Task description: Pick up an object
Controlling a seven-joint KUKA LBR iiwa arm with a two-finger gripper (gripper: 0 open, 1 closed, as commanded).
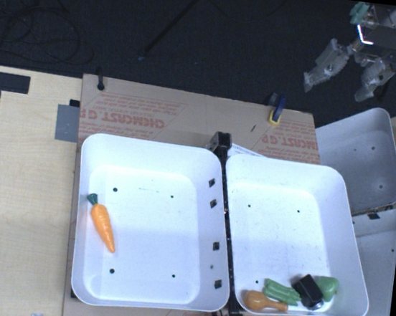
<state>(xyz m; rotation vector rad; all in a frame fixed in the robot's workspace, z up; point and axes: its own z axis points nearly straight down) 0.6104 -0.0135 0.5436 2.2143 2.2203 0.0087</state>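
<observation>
An orange toy carrot (103, 226) with a green top lies near the left wall of the left bin (151, 153). In the front right corner of the right bin (290, 171) several small things lie together: an orange pear-shaped piece (264, 302), a green pod (282, 293), a black block (308, 290) and a green rounded piece (327, 285). My gripper (346, 76) hangs high at the top right, beyond the bins, open with nothing between its two spread fingers.
A grey metal plate (368, 154) stands to the right of the right bin. A black divider with clips (220, 222) runs between the bins. A blue-and-yellow clamp (277, 108) sits on the cardboard behind them.
</observation>
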